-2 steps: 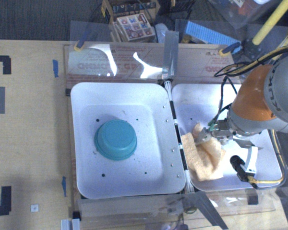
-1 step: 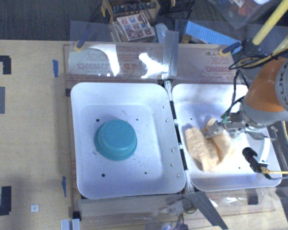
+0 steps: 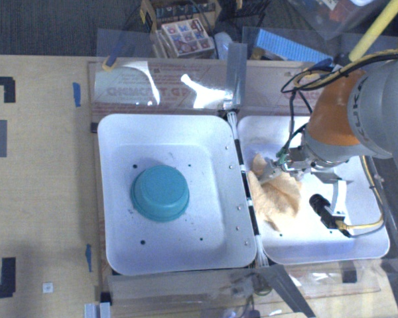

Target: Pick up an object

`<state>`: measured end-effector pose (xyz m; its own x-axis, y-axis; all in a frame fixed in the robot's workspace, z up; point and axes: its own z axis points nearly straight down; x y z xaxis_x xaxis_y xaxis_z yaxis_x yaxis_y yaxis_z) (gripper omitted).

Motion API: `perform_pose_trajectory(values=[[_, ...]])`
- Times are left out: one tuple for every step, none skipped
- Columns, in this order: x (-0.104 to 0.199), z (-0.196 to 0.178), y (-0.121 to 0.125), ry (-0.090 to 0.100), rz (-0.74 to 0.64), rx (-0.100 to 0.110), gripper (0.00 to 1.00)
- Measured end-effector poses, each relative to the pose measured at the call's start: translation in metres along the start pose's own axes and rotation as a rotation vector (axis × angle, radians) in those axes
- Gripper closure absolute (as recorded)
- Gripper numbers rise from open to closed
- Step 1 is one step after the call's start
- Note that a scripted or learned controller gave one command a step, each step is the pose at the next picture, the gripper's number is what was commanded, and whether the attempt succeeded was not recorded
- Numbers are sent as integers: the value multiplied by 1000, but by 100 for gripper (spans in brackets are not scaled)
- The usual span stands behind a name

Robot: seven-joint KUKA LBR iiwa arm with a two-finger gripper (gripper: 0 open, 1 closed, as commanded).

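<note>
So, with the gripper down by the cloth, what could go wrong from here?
The gripper sits at the upper edge of the crumpled tan cloth, so it might catch just a fold that slips out on lifting. The cloth lies against the left wall of the right bin; a grasp this close could scrape that wall.

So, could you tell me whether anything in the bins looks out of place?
Nothing spilled or broken. The tan cloth lies crumpled against the right bin's left wall; the teal bowl seems to sit upside down.
</note>
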<state>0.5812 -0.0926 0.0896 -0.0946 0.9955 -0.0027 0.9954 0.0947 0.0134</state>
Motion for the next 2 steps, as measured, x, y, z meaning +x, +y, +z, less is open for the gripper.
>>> perform_pose_trajectory(values=[[0,-11,1,-1,-1,-4,100],[44,-133,75,2,-208,10,100]])
